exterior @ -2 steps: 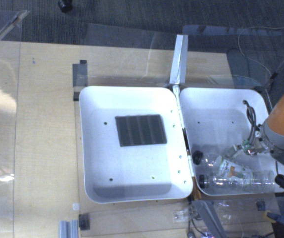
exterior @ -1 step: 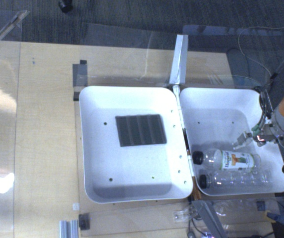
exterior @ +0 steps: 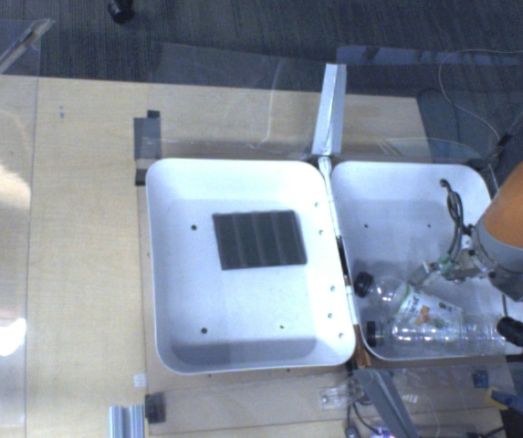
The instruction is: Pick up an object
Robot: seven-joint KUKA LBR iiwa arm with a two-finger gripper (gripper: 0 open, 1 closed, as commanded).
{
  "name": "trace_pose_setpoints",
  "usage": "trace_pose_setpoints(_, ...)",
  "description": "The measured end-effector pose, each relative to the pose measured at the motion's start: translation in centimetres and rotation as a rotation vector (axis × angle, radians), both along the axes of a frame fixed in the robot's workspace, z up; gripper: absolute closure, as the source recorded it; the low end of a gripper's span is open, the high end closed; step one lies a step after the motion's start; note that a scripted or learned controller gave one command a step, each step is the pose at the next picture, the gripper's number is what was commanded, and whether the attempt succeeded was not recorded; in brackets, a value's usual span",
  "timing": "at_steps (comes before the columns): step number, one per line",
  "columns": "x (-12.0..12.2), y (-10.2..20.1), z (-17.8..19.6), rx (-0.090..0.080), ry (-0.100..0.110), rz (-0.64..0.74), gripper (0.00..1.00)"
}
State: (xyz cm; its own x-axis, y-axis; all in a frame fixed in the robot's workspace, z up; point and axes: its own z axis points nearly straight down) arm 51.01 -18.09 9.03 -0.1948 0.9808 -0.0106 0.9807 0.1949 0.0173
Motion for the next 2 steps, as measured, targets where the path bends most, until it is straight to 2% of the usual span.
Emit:
trace_pose_setpoints(1, -1.7, 7.4, 0.0, 0.000, 0.000, 0.219, 0.00)
trace_pose_setpoints(2, 4.0, 8.6, -0.1, 0.004, 0.003, 0.022, 0.00)
